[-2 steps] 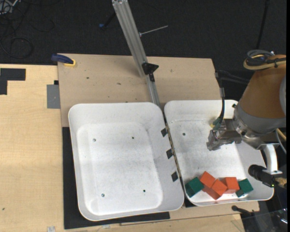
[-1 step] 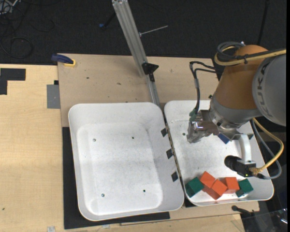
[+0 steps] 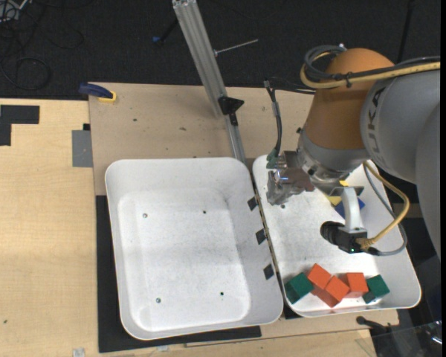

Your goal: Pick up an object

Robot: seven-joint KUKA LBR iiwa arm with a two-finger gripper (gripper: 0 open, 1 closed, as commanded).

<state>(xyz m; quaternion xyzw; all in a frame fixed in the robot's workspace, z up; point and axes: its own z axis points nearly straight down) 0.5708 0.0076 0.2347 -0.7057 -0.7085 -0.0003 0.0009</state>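
My gripper hangs low over the upper left corner of the right bin, close to the wall between the two bins. Nothing shows held in it. Several small blocks lie bunched at the near end of that bin: a green one, orange ones, and another green one. A blue and white object and a yellow piece lie partly under the arm's wrist.
The left bin sits beside the right one, with black clips along the shared wall. A slanted aluminium post rises behind the bins. A black part on a yellow cable hangs over the right bin's middle.
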